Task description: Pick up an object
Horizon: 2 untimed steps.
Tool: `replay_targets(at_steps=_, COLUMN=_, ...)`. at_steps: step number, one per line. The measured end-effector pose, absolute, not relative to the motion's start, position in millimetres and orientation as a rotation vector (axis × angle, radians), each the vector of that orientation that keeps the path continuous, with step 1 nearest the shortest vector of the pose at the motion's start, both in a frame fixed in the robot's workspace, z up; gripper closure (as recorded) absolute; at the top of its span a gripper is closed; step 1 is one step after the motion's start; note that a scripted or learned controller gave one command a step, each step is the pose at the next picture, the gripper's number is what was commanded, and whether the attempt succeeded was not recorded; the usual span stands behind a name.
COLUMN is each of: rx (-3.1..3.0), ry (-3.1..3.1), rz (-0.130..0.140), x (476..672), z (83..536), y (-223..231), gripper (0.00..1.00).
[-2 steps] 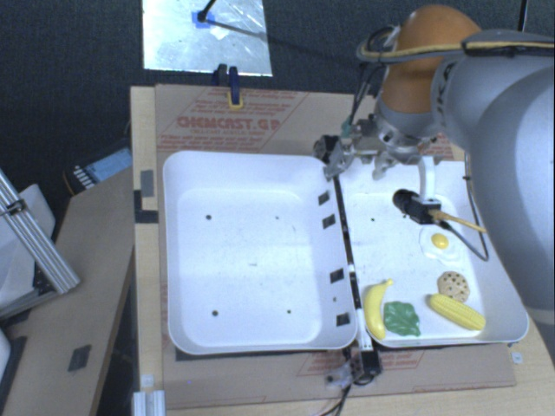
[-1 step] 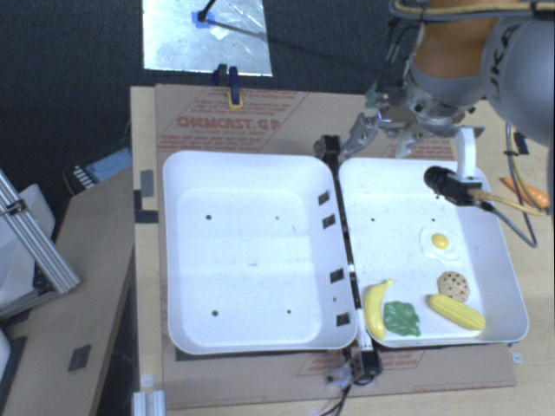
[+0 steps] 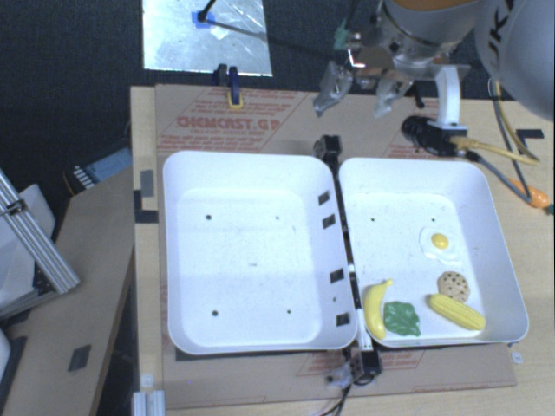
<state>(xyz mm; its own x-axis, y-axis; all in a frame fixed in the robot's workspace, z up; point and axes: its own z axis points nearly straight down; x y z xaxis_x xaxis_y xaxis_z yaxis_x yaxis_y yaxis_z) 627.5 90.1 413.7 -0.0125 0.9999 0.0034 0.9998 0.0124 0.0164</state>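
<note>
**Tool hanging up top, toy food sitting in the right bin**

So the arm is reaching in from the right and the tool [image 3: 357,92] is hovering above the far edge of the desk [image 3: 260,115], just past the back rim of the right bin [image 3: 499,232]. Its two fingers are standing spread apart with clear space between them, and nothing is sitting in that gap.

All the pickable stuff is lying down in the near corner of the right bin, well apart from the tool. A fried egg [image 3: 440,243] is resting toward the right wall. Just below it a cookie [image 3: 453,285] is lying flat, and a corn cob [image 3: 456,312] is sitting right beside it, angled toward the near right corner. Over by the divider between the bins, a banana [image 3: 375,308] is lying curved along the left wall, and a green leafy piece [image 3: 401,319] is touching its right side.

The left bin [image 3: 173,258] is sitting alongside, sharing that middle edge.
</note>
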Motion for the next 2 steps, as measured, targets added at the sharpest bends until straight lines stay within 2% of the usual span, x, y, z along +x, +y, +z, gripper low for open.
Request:
replay_targets(at_steps=1, rx=2.227, ry=2.231, rz=-0.020, x=525.5, z=175.6, y=105.8, gripper=0.00)
replay_targets(at_steps=2, rx=2.218, ry=2.206, rz=0.012, x=644.9, z=223.4, y=11.7, gripper=0.00)
